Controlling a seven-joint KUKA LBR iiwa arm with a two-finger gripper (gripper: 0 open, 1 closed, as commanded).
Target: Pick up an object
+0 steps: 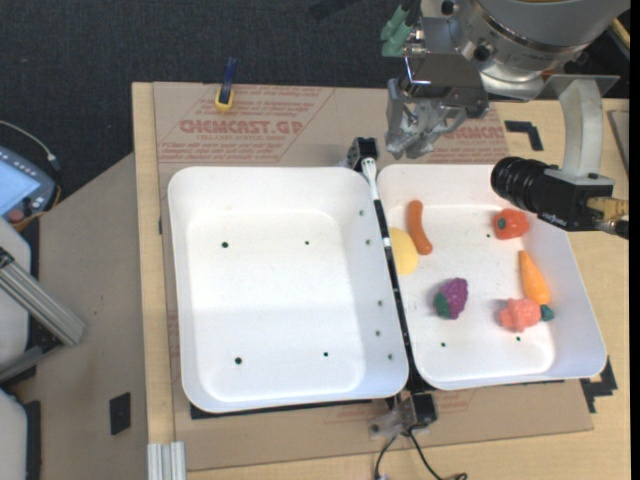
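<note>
Holding six toy foods, right bin (585, 340); left bin (200, 368) beside it.

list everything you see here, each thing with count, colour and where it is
white bins: 2, side by side on the bench
hot dog toy: 1, orange-red, right bin, upper left
yellow toy: 1, pale yellow, right bin, against its left wall
grape bunch toy: 1, purple with a green end, right bin, centre
tomato-like toy: 1, red-orange with green, right bin, upper right
carrot toy: 1, orange, right bin, right side
strawberry-like toy: 1, pink with a green end, right bin, lower right
cardboard sheet: 1, brown with red print, under the bins
clip: 1, yellow and blue, on the cardboard's far edge
arm: 1, grey with orange band, top right
tool: 1, grey, above the right bin's far edge
</note>
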